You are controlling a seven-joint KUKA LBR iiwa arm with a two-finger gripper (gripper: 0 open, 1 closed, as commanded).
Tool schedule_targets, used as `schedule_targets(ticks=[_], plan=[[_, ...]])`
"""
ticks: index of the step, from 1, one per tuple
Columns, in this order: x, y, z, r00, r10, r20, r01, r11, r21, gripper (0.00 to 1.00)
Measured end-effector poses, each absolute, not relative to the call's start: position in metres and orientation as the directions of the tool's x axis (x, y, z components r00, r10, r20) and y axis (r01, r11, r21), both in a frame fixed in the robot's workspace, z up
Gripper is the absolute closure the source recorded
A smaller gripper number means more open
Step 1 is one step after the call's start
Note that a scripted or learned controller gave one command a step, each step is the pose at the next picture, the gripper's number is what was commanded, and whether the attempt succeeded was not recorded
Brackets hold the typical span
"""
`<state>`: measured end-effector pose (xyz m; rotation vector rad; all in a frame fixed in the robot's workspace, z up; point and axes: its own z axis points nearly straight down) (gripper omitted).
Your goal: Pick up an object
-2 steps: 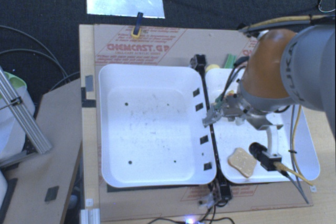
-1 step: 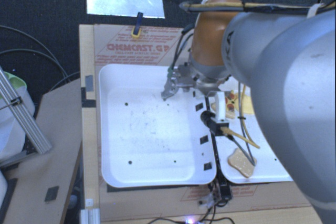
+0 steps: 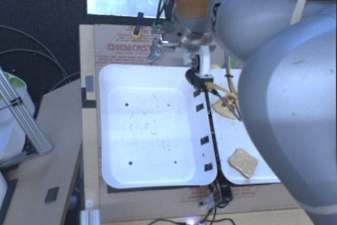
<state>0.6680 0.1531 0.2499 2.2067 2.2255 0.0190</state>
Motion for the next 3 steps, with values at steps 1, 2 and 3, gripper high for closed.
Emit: schedule_targets(ticks=[1,2,3], plan=[[0.572,0.187,0.294,-0.010,1.000,0.005,1.000,0.010,0.001,0.00],[0.542,0.225,0.164,-0.008,1.000,-0.002,1.000,0.008,-0.013,0.00],[0.617,0.235,0.158,-0.005,1.000,0.001,1.000,0.005,0.006,0.00]])
